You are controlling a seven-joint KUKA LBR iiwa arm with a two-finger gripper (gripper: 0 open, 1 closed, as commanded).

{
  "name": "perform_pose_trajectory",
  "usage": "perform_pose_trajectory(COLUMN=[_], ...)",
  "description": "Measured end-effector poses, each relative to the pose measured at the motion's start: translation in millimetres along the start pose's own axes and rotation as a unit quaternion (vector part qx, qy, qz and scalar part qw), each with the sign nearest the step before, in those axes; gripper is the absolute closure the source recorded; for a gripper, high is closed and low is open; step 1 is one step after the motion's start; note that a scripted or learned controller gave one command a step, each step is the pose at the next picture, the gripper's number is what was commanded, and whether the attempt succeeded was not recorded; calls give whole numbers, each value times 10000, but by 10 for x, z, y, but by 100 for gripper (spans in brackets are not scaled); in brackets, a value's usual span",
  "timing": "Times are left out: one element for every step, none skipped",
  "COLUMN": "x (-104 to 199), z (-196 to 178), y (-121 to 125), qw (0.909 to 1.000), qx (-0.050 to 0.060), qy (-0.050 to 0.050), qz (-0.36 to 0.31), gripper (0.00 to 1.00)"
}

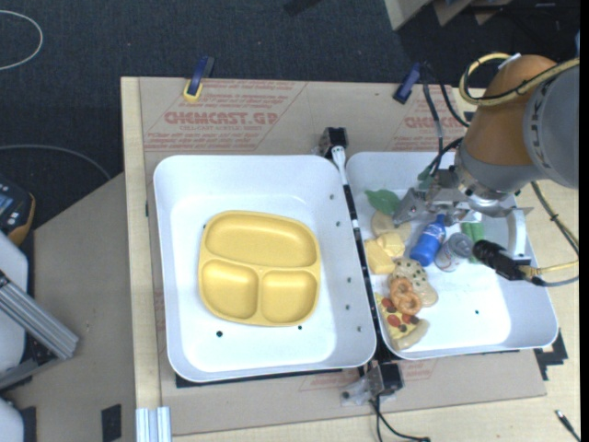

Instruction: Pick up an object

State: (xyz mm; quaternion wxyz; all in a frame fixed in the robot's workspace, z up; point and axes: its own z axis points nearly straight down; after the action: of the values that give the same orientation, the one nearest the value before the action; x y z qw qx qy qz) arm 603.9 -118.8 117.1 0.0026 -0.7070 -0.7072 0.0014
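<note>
Several small things lie heaped in the right bin (pixel 515 334), and the hand (pixel 440 221) sits low over that heap, at the end of the grey arm (pixel 515 127) reaching in from the right. Whether it is clenched, released or gripping anything I cannot tell; the wrist body hides that part. The likeliest target is the blue can (pixel 427 244), which lies on its side just below the hand, touching or almost touching it, its long axis slanting from upper right to lower left. Left of the can sit pale yellow pieces (pixel 385 250); below it lies a pizza slice toy (pixel 403 304); above and left of it, a green leaf-like piece (pixel 385 199). The yellow divided plate (pixel 260 267) lies well apart from the can, in the left bin (pixel 175 274).
</note>
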Motion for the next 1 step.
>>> perform_pose_trajectory(x=[-15], z=[260], y=[42], qw=[10000], qx=[-72], qy=[-26], qz=[-1], gripper=[0])
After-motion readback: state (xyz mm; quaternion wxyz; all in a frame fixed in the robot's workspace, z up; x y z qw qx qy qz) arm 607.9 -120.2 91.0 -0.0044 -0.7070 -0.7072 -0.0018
